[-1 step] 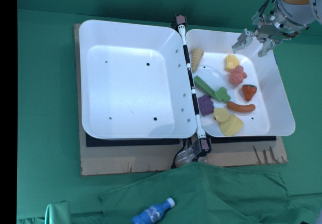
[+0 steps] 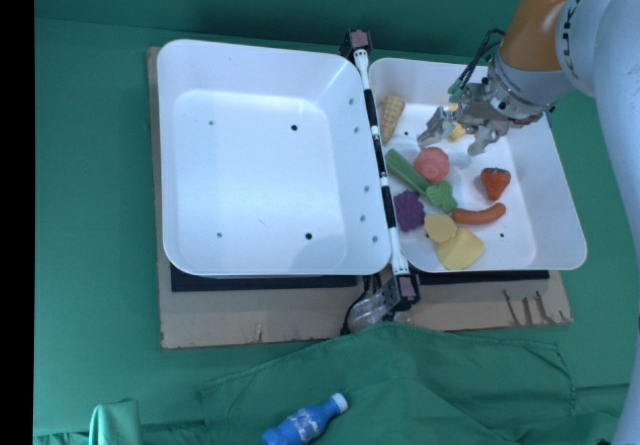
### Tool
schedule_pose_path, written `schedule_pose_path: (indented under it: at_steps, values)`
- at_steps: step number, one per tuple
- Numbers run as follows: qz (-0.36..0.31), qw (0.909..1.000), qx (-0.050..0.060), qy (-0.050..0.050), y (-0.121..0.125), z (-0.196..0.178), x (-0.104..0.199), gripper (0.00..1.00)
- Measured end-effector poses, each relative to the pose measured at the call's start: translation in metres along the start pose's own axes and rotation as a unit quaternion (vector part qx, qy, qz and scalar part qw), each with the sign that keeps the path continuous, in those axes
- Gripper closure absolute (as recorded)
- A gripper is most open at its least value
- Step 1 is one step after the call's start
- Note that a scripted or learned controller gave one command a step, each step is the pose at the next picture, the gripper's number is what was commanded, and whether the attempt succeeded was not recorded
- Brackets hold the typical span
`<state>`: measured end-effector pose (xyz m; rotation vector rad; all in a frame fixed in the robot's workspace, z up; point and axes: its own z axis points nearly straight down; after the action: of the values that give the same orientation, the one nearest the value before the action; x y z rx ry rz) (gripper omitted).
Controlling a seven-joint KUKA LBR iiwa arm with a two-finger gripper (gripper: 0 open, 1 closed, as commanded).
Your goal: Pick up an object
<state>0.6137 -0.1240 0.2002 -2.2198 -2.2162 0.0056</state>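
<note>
Green cloth (image 2: 90,233) covered the bench and backdrop, with a brown cardboard sheet (image 2: 250,318) laid on it under both bins. Landmark for all places below: the black-and-white divider bar (image 2: 380,168) that ran between the bins.

Left bin (image 2: 260,63), the larger, sat against the bar's left side; its floor showed a few small dark dots. Right bin (image 2: 555,233) sat against the bar's right side and held all the toy food.

Arm (image 2: 590,13) came in from the upper right, grey with an orange band, far from the bar. Gripper (image 2: 458,133) hung over the back part of the right bin, to the right of the bar's upper half. Its fingers were apart, one on each side of a small yellow piece (image 2: 457,131). That piece lay between the fingers; whether they touched it could not be told.

Items in the right bin, by size:
- yellow wedge (image 2: 460,250), near the bar's lower end, frontmost
- green pod (image 2: 405,170), just right of the bar's middle, lying at a slant
- corn (image 2: 391,116), just right of the bar's upper part
- sausage (image 2: 478,215), further right than the wedge
- pink-red round (image 2: 432,164), touching the pod's right side
- grapes (image 2: 408,210), purple, just beside the bar below the pod
- strawberry (image 2: 495,182), well right of the bar
- green leafy piece (image 2: 441,197), between round and sausage
- lemon (image 2: 439,227), above the wedge, touching it

Blue bottle (image 2: 304,421) lay on the cloth well in front of the bar's lower end, outside both bins.
</note>
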Motion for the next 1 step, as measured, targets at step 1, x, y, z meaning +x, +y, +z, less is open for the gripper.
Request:
schedule_pose_path:
  at_steps: [1]
  values:
    - [0.002,0.9999,-0.015,-0.005,-0.0395,0.0141,0.0137,0.0]
